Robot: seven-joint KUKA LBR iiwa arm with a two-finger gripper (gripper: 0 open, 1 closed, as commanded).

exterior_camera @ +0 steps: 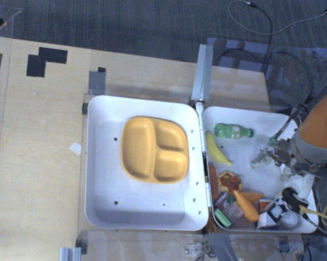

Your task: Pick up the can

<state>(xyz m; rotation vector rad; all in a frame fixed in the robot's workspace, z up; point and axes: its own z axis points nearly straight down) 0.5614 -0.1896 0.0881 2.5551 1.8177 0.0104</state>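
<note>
The can (pixel 230 208) lies low in the right bin (pixel 249 114), wedged among a carrot (pixel 246 206) and 2 or 3 wrappers; the gripper (pixel 268 155) hangs above, empty, grip unreadable; a descent could snag the carrot or skid off the can.

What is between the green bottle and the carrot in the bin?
In the camera view, the yellow banana and a red-and-yellow toy lie between the green bottle and the carrot.
</note>
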